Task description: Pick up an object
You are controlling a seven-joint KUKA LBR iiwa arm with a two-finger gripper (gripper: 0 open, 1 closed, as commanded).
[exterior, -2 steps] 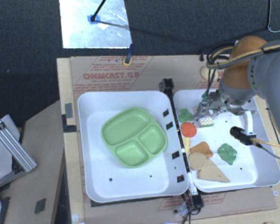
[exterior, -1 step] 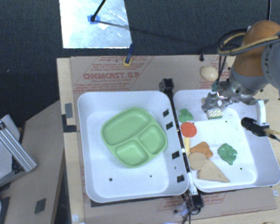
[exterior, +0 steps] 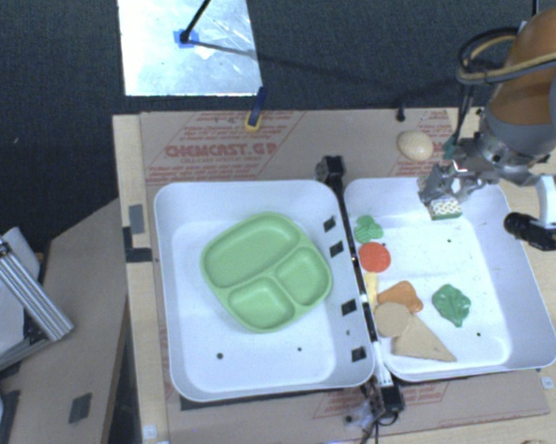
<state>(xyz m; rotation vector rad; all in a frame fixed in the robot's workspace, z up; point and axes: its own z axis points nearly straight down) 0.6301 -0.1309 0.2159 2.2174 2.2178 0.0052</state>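
Poised over the far end of the right bin (exterior: pixel 531 297), reaching in from the right: the claw (exterior: pixel 443 197), under a grey wrist and orange band. Wide or narrow? Cannot tell from this slant. Directly beneath the claw, touching or nearly so, a small pale-green speckled piece (exterior: pixel 445 209) (whether gripped or merely lying under the tip, also impossible to say).

Just beyond the claw, outside the bin on the bench: a cream egg-shaped thing (exterior: pixel 415 145).

To the claw's left along the bin's inner wall: a light green leafy bit (exterior: pixel 368 228), then nearer the camera a red round piece (exterior: pixel 375 256), close together.

Well nearer the camera than the claw, clustered and touching: an orange chunk (exterior: pixel 401 295), a tan disc (exterior: pixel 390 320) and a tan wedge (exterior: pixel 422 343). Just to the right of those, almost straight below the claw in the view: a dark green lump (exterior: pixel 451 304), apart from the cluster.

Far to the claw's left, in the left bin (exterior: pixel 179 208): a green divided plate (exterior: pixel 265 272), lying flat with three compartments.
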